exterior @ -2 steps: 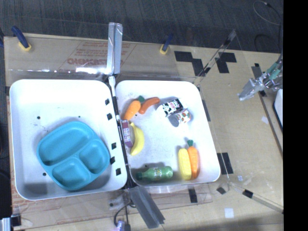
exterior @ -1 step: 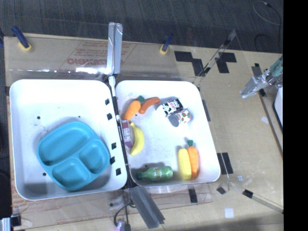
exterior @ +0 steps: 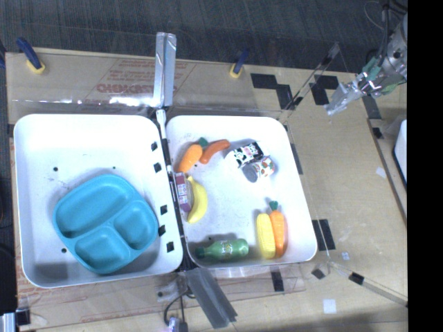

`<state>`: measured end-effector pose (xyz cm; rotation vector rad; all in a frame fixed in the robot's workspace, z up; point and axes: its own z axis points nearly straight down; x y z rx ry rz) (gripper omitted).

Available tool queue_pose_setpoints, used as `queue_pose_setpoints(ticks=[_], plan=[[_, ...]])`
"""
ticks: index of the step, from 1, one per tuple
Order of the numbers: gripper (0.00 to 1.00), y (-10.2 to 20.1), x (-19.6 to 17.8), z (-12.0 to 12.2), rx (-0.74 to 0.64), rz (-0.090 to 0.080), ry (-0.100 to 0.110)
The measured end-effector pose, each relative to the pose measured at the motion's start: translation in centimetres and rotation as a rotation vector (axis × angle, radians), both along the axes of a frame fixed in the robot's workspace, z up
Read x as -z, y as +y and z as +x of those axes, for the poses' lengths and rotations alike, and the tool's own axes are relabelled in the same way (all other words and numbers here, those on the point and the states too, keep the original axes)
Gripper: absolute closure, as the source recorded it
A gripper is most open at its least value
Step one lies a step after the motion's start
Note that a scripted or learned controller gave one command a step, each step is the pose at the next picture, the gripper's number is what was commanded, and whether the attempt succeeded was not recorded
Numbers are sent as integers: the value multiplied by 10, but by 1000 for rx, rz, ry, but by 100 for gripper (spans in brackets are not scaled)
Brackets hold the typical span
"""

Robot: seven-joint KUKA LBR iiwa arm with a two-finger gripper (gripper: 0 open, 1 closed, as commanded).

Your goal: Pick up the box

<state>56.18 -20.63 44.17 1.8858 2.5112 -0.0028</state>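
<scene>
Gripper (exterior: 344,99) sits up at the right over the worktop (exterior: 346,185), outside both bins; can't tell how it's set, too small and blurred.

Box (exterior: 246,152) is the small black-and-white cow-pattern carton in the right bin (exterior: 294,178), well down-left of the gripper, nearer the bin's far wall. It lies on its side, long axis slanted, running from lower-left up to the right. Print on it is too small to read. Touching its lower-right end is a small cup (exterior: 259,169) tipped over.

Left of the box: a carrot (exterior: 189,158) and an orange-red pepper (exterior: 215,149). Further from the gripper: banana (exterior: 198,200), a dark wrapped bar (exterior: 183,192) against the divider, green bottle (exterior: 225,249), corn (exterior: 265,235) and a second carrot (exterior: 277,228) side by side.

Left bin (exterior: 34,158), farthest from the gripper, holds a blue divided plate (exterior: 104,221).

Red mirrored lettering (exterior: 128,81) on the cardboard behind the bins, not legible.
</scene>
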Motion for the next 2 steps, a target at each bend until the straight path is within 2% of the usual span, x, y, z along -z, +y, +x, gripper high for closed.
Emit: queue_pose_setpoints(ticks=[1,2], plan=[[100,-5,51,-85,24,1,2],[100,-4,41,-84,18,0,2]])
